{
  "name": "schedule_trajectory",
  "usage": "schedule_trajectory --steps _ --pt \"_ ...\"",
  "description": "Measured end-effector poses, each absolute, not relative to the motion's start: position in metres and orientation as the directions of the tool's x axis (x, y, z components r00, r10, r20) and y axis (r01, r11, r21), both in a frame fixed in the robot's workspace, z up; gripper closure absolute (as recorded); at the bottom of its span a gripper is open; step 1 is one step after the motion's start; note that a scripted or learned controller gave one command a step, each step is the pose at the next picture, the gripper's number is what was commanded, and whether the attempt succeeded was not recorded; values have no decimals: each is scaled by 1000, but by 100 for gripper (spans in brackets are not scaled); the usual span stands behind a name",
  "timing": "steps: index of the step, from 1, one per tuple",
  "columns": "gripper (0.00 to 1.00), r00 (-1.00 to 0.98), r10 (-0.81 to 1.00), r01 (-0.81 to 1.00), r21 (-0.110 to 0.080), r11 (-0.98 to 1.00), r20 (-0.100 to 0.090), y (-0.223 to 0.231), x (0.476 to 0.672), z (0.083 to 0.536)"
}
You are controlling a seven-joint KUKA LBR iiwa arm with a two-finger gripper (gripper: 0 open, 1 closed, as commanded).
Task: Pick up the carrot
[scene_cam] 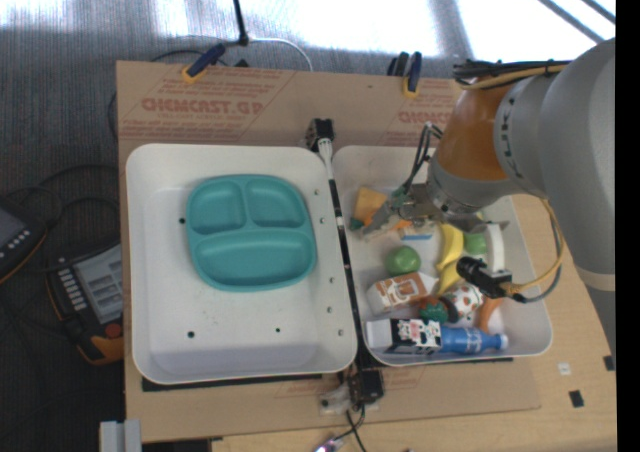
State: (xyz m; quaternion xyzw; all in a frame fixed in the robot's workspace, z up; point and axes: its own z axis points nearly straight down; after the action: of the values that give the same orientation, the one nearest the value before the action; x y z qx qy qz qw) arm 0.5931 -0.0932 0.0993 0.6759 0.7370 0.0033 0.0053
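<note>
Two shallow white bins sit side by side on a brown cardboard sheet: left bin (160, 340) and right bin (530, 340). You see a teal three-compartment plate (250, 232) lying flat in the left bin, smooth plastic, rounded corners.

Right bin is a crowded heap of toy food. The grey arm (560, 120) with its orange band covers the bin's upper right part, so whatever lies beneath it is hidden from you. The gripper (385, 218) is down at the bin's upper left, but it's small and dark against the clutter; you cannot tell its state or whether it has anything.

Carrot: probably the orange rounded piece (489, 315) at the lower right of the heap, partly covered by neighbours and a black cable, so its shape is hard to confirm. An orange wedge (368, 203) lies just beside the gripper; it's too blurred to name.

Clearer items: green ball (404, 260), round and glossy; yellow banana (449, 250), curved; brown-and-white carton (400, 291), boxy, tilted; blue bottle (470, 342) lying flat by the near wall; black-and-white carton (412, 334) touching it.
</note>
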Motion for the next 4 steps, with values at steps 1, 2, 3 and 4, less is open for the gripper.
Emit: schedule_trajectory --steps 1,2,3,4 --pt "0 332 943 943 12 -332 7 -97 611 93" --pt "100 333 943 943 20 -333 -3 -102 611 104" --pt "100 -12 1000 1000 -20 12 -3 -99 659 94" --pt "0 -13 1000 1000 -10 13 -2 -97 661 93"
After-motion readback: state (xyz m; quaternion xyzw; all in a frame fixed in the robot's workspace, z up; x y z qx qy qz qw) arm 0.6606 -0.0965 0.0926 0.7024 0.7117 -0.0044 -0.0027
